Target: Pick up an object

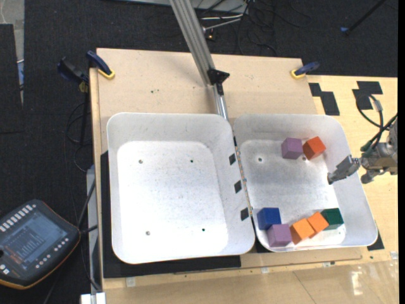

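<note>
Overhead, the right shallow white plastic bin (pixel 354 198) holds six small cubes, four clustered at six o'clock; the grey two-finger gripper (pixel 338 171) at three o'clock, seemingly empty, grip state indiscernible.

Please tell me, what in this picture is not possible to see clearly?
- Hand, camera view: small and dark at the right bin's edge; open or shut cannot be told.
- Arm, camera view: cut off by the right edge.
- Green block and the orange block beside it: too close to tell whether they touch.
- Grey handheld device: screen text too small to read.
</note>
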Robot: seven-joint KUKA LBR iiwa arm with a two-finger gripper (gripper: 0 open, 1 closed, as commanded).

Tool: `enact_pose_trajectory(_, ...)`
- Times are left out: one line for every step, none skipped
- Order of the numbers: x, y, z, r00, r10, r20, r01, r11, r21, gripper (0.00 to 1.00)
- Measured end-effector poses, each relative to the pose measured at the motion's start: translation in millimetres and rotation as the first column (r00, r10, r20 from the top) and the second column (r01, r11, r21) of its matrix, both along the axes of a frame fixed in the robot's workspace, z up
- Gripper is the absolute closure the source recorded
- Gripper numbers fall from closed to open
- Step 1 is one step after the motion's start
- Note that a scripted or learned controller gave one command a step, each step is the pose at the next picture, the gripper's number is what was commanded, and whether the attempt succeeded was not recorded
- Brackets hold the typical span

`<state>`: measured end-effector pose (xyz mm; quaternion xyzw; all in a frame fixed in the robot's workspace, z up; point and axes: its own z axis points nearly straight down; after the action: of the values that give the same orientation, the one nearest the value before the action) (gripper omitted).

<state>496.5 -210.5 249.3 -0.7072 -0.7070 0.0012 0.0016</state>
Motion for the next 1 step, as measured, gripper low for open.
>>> enact_pose_trajectory(-1.1,-1.6,-43.3,1.000,0.000,0.000,0.000,1.000,0.001,0.00)
